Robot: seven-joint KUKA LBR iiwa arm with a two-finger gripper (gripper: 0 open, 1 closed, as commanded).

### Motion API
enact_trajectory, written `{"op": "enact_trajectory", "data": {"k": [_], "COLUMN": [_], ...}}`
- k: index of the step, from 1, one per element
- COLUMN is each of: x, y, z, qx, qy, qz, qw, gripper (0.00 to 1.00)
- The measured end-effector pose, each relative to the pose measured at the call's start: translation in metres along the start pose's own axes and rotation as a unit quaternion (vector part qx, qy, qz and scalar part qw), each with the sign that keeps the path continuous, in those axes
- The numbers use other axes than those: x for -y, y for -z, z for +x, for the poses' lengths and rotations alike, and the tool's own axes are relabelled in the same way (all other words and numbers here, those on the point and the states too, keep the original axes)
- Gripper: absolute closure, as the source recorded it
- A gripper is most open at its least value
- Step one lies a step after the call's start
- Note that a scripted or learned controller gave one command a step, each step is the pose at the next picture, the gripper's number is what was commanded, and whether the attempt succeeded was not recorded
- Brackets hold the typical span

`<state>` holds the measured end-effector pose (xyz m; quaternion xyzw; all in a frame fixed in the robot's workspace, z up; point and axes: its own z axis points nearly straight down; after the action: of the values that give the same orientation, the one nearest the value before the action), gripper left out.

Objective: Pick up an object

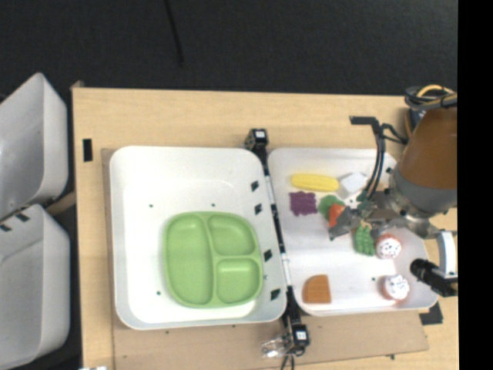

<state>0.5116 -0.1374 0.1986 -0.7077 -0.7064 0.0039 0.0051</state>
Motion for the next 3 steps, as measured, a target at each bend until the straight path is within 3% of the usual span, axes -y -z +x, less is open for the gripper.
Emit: {"op": "enact_trajectory", "data": {"k": [1, 3], "x": [-0.003, 0.005], "y": [0.007, -0.101], "z": [0.000, 0.001], "qx": [0.001, 0.001], "qy": [0.002, 0.000], "qz": [-0.007, -0.004], "qw": [1.0000, 1.0000], "gripper": [0.00, 0.00]}}
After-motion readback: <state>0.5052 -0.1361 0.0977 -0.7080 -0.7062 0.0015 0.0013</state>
